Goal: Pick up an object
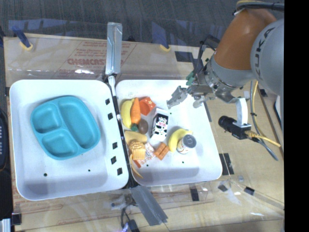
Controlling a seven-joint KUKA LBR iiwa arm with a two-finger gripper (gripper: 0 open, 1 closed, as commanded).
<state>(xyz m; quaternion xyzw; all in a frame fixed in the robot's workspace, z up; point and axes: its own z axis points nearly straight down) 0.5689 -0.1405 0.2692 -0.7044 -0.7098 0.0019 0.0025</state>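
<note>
The right bin [205, 166] holds a pile of small items: a yellow banana [126, 113], an orange carrot [135, 109], a red piece [146, 104], a black-and-white cow-patterned box [161, 124], a yellow cup with a metal lid [181, 140], waffle-like pieces [137, 149] and an orange block [161, 152]. My gripper [186, 97] hovers over the bin's upper right part, above and to the right of the pile. Its fingers stand apart and nothing is between them.
The left bin [29, 178] carries a blue divided plate [65, 126]. A metal clamp [113, 50] stands at the divider between the bins. The arm's orange band [241, 33] and grey wrist hang over the right bin's far right corner.
</note>
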